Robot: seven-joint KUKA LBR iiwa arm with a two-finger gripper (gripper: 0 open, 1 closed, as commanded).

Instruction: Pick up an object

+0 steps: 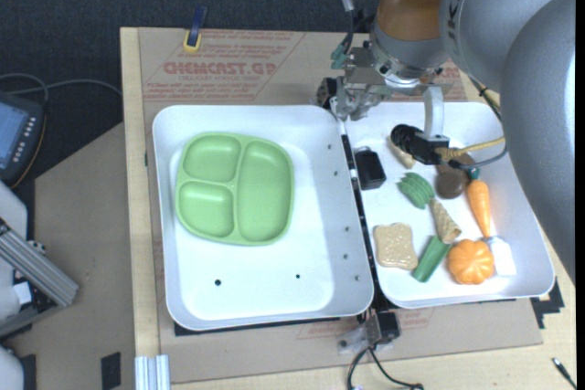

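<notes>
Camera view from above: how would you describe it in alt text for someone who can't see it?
A grey and orange robot arm reaches in from the right, its gripper above the far edge where two white bins meet. The left bin holds a green divided plate; the right bin holds toy food, including a carrot and a small pumpkin.

A: Where does the camera sit?
B: High above the bench (219,50). It looks down at a slant, toward twelve o'clock.
A: Is it close?
B: Not very. Both white bins fit in, the left bin (174,224) at nine o'clock and the right bin (521,224) at three. The arm (512,23) comes in from two o'clock.
</notes>
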